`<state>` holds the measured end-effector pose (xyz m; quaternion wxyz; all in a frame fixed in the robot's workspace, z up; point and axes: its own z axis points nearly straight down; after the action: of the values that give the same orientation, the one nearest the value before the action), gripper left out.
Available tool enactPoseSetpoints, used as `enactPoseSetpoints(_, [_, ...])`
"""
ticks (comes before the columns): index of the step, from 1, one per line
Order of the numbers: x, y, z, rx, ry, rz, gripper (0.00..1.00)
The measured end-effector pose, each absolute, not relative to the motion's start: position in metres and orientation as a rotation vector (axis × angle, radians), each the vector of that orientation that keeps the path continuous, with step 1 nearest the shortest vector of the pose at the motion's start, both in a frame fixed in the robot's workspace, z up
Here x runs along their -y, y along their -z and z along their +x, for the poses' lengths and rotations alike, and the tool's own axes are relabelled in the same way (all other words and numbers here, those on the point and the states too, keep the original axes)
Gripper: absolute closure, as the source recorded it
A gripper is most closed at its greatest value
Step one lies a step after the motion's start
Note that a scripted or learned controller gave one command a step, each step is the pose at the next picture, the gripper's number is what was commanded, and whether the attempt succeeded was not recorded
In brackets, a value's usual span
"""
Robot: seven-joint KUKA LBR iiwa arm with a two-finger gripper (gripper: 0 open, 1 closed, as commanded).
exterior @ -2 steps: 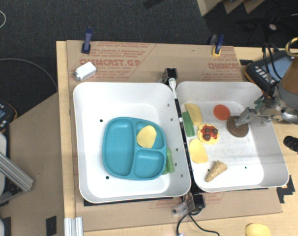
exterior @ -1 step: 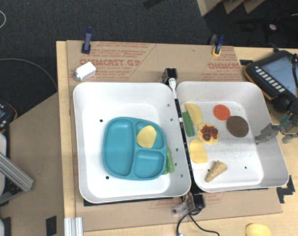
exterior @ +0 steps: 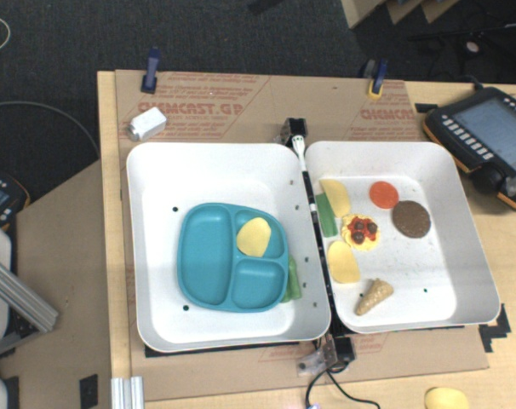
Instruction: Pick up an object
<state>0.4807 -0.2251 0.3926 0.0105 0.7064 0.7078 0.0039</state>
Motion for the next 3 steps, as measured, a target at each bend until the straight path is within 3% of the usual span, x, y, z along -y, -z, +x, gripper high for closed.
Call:
enactPoseSetpoints(1, [0.127,-0.236,0.478,-2.243,0.008,2.224,0.00])
enactPoseSetpoints(2, [0.201,-0.236,0.479,-2.212,0.002,2.225,0.00])
enactPoseSetpoints(3, [0.197,-0.247,0.480,-2.216,-0.002,2.217,1.00])
